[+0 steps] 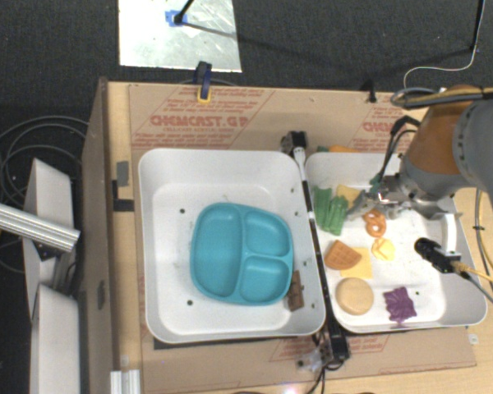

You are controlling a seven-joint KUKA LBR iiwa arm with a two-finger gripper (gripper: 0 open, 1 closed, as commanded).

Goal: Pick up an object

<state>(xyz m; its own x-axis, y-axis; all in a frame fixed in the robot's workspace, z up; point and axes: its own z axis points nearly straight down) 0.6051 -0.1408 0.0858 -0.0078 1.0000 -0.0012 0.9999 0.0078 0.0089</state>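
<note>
While the gripper [379, 201] sits low in the right bin [464, 302], can't tell its finger state from this angle. Far to its left: teal divided plate [241, 253] in the left bin [160, 220]. Just left of it: green toy [329, 209] and yellow piece [347, 194]. Orange pretzel [375, 222] right below the tip, touching or nearly so. Further below: orange wedge [343, 255], tan round [354, 295], purple piece [399, 304].
</note>
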